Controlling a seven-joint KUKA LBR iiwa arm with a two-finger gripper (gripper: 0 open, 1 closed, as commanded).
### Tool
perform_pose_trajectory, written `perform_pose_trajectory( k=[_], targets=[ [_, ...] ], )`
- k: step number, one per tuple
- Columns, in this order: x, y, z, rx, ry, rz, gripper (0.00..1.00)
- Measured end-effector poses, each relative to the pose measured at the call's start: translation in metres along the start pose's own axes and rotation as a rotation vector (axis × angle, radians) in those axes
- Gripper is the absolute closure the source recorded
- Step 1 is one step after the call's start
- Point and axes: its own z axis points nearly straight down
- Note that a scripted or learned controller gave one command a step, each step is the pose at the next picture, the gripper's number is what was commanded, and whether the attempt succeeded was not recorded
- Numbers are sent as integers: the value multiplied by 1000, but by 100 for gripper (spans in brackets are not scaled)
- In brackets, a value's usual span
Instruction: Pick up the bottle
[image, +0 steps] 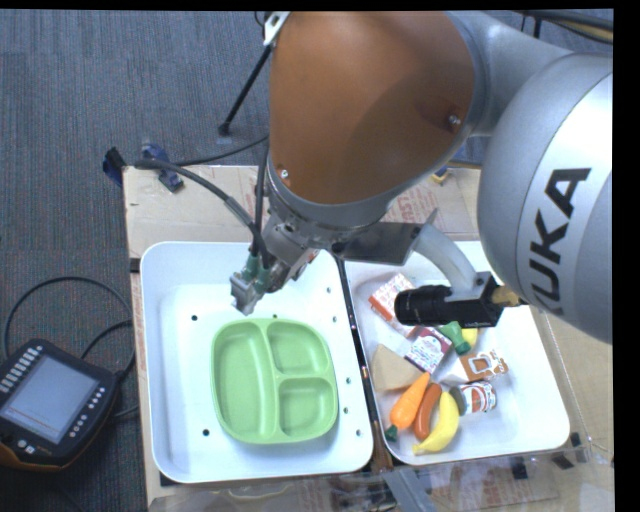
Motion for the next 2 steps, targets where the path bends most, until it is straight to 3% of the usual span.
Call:
perform_pose_trajectory(
  k=[2],
  targets=[
    [0,-3,7,-4,-2,-222,100]
  ],
)
